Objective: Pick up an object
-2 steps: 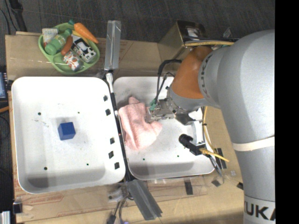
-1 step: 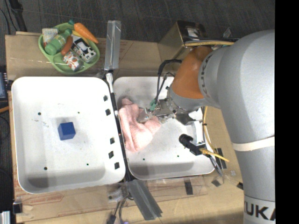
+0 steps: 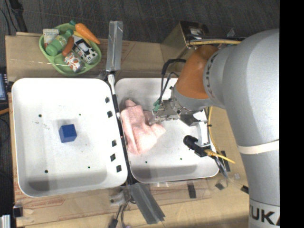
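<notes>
A robotics lab: a KUKA arm [image 3: 247, 99] over two white bins [image 3: 28, 87] on a cardboard-covered bench [image 3: 137, 49].

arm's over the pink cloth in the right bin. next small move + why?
Probably a short straight descent onto the pink cloth, then close. The tool sits at the cloth's right edge in the right bin, and whether it grips any fabric can't be judged from this view. The blue cube lies in the left bin, much farther off, so the cloth is the nearer target.

Soft pink cloth [image 3: 139, 128]; smooth white plastic bins [image 3: 28, 127]; matt blue cube [image 3: 68, 133].
</notes>
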